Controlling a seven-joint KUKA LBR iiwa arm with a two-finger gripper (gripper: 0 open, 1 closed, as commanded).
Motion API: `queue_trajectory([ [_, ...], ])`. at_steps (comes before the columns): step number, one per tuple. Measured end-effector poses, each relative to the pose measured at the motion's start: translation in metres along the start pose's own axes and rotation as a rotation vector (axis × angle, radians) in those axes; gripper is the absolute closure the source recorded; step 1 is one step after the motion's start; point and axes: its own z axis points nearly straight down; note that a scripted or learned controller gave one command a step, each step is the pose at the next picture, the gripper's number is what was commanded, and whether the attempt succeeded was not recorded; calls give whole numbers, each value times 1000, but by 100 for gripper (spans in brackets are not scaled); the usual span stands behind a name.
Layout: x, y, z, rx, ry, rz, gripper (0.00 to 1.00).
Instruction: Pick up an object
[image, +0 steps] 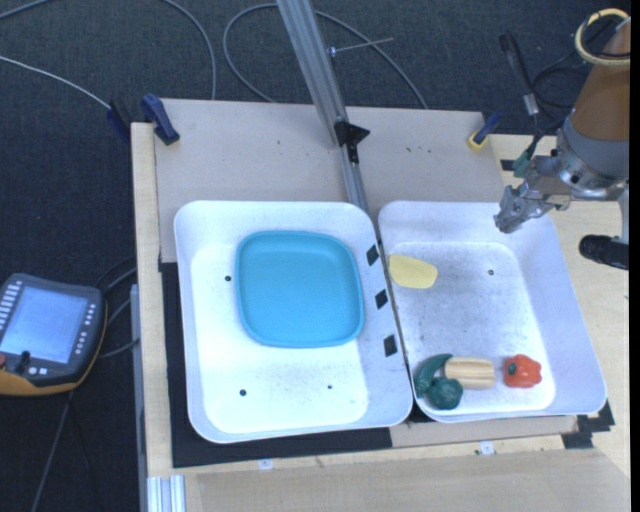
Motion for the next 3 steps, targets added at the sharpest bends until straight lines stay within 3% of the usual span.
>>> queue_trajectory([
  [3, 165, -8, 10, 1, 1, -4, 100],
])
